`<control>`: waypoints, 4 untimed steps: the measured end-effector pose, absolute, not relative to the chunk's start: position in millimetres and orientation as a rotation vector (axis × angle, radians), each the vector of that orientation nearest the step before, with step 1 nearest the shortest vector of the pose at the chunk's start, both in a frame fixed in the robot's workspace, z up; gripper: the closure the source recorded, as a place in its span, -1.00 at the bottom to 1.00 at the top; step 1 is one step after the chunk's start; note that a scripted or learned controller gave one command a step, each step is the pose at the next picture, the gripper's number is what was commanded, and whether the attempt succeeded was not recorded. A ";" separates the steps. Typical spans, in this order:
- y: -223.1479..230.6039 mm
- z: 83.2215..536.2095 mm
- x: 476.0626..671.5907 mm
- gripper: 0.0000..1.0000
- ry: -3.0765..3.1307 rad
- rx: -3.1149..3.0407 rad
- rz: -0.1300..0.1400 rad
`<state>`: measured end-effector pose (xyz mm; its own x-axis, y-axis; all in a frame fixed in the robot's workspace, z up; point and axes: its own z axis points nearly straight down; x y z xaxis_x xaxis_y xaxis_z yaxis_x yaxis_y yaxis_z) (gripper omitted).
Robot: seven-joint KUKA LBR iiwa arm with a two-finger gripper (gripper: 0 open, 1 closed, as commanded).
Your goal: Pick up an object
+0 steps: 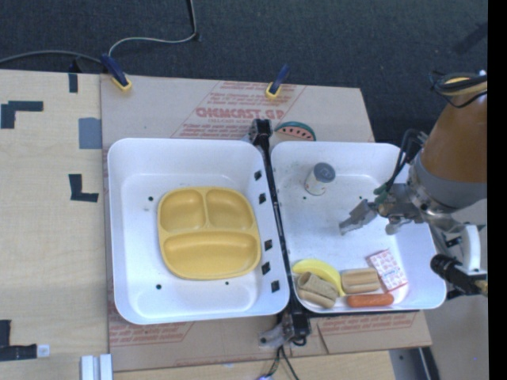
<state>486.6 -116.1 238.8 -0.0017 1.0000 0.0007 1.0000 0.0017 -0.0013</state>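
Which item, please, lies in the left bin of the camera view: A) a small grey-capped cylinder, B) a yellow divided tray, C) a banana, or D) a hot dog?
B: the yellow divided tray sits alone in the left bin, while the banana, the grey-capped cylinder and the hot dog all lie in the right bin.

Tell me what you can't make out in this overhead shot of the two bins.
- Gripper in the camera view: too small and blurred to tell open from shut.
- Printed card: print too small to read.
- Food pile at the right bin's near edge: items overlap, hiding each other's undersides.
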 end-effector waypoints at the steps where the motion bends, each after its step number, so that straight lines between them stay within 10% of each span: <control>1: -132.2 86.0 484.9 -1.00 -2.224 -2.223 -0.003; 2: -132.7 95.5 485.0 1.00 -2.223 -2.224 -0.003; 3: -85.9 216.2 484.3 1.00 -2.224 -2.219 -0.001; 4: -160.7 225.3 510.7 1.00 -2.221 -2.222 0.003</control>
